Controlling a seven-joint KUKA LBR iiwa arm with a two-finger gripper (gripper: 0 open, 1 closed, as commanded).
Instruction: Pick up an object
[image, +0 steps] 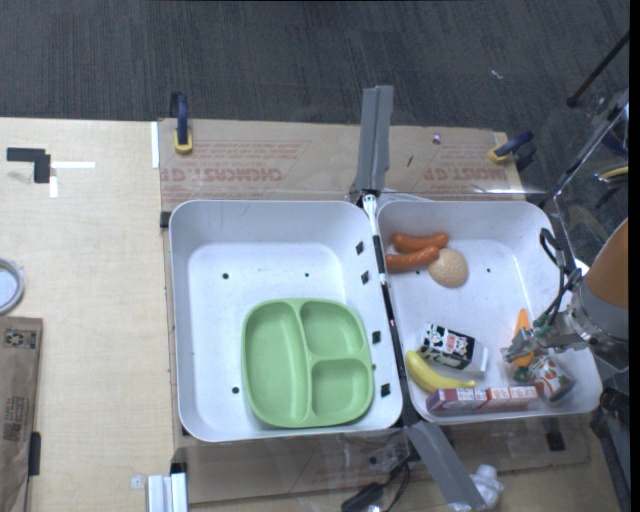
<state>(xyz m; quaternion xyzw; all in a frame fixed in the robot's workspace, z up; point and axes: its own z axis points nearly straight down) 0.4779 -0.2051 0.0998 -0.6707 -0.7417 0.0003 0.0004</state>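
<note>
Above the bench, we look down on two white bins side by side. At the right bin's (500, 232) near right corner, our gripper (527, 350) hangs low over a small orange-and-white carton (551, 383), with an orange carrot-like piece (522, 322) just beside it; we cannot tell how the gripper is set, and nothing we see shows the carton gripped. Along that bin's near wall lie a long pink-and-white box (483, 398) and a banana (435, 373), the banana touching a black-and-white milk carton (448, 346). Toward the far wall we see two sausages (416, 252) beside a tan bread roll (449, 268). The left bin (200, 300) bears a green three-compartment plate (306, 362). Our grey arm (605, 290) enters from the right.
</note>
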